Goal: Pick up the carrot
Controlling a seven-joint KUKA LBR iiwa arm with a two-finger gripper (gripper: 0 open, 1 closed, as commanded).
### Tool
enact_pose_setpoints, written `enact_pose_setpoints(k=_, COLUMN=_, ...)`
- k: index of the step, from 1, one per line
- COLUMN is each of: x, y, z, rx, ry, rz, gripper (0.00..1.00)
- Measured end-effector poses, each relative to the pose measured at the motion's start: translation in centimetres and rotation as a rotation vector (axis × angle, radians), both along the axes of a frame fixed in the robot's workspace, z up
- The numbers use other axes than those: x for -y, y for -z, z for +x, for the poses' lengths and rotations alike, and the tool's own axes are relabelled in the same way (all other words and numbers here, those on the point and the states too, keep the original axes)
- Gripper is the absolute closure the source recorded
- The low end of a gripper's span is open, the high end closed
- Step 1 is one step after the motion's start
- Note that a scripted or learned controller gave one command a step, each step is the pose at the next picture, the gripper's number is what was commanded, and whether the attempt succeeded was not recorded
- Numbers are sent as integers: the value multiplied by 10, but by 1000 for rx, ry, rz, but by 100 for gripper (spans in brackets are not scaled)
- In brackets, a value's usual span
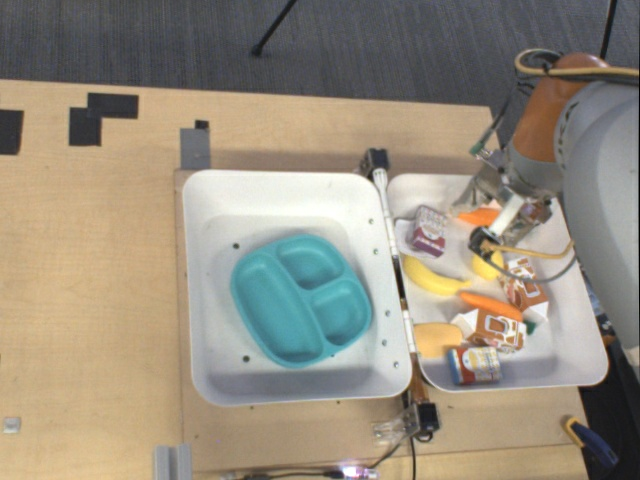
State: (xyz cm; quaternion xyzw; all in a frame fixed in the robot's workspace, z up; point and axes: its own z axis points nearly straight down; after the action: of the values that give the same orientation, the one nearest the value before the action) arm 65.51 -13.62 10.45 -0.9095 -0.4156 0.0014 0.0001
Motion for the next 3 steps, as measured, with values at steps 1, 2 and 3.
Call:
enact_pose_setpoints(k=1, x=26, y=21, z=-9, rx=-5, ry=100, rz=4, gripper=0)
enact_pose_setpoints(k=2, x=26, y=10, z=-7, rx=0, ry=95, rz=2, gripper=100)
enact_pose_setpoints(k=3, x=26, y=10, z=-7, rx=0, ry=95, rz=2, gripper=0)
